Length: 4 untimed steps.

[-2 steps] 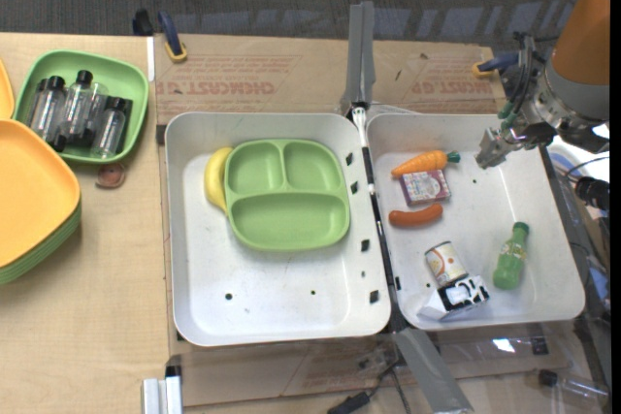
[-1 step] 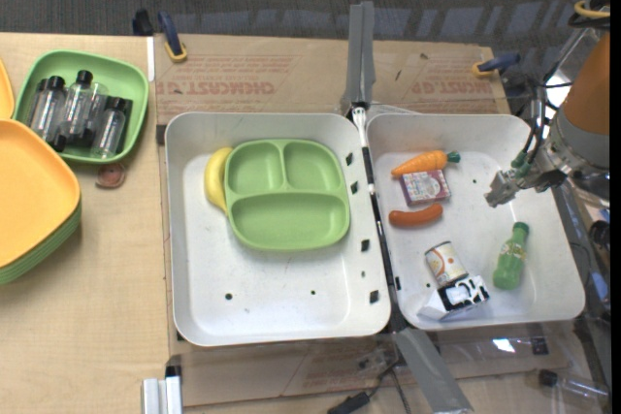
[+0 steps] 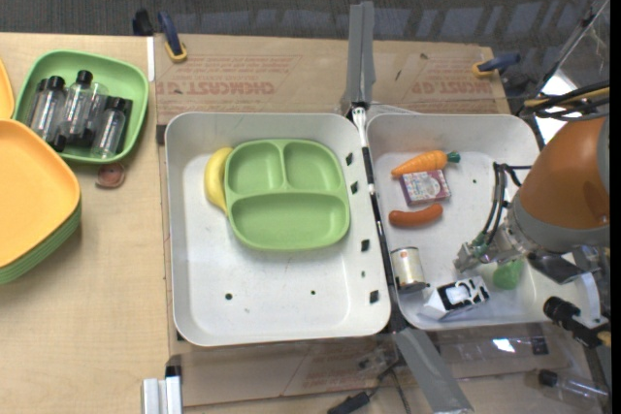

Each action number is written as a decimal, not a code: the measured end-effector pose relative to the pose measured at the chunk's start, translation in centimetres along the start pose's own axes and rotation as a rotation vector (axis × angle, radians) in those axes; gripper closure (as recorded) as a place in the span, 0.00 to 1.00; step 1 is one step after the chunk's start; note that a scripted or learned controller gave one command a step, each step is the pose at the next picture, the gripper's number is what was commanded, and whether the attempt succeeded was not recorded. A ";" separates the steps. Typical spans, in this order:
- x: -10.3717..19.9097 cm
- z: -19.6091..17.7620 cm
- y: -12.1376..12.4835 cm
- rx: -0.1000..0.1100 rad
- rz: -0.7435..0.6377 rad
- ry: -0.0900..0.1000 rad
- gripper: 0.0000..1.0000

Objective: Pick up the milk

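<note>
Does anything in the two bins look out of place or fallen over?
Yes. In the right bin, the small can lies on its side by the left wall. In the left bin, a yellow item is partly tucked under the green tray.

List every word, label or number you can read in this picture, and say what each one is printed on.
"CHEMCAST GP", red, upside down and mirrored, repeated on the brown protective sheet behind the two white bins.
Pink packet in the right bin: print too small to read.
Black and white carton near the gripper: markings blurred, unreadable.
Small bottles in the green tray: no readable labels.
</note>
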<state>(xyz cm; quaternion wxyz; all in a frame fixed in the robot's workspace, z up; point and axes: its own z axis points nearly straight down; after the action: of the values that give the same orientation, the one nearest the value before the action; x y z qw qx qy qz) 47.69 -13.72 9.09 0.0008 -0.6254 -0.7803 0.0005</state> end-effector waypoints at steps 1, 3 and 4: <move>1.7 0.0 5.4 0.000 -0.018 -0.001 1.00; -1.5 -9.8 5.2 0.000 -0.317 -0.001 1.00; -1.0 -1.2 14.3 -0.015 -0.454 -0.012 1.00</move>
<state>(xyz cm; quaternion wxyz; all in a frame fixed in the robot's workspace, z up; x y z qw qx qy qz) 61.84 -11.57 10.21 -0.0081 -0.4339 -0.9009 -0.0017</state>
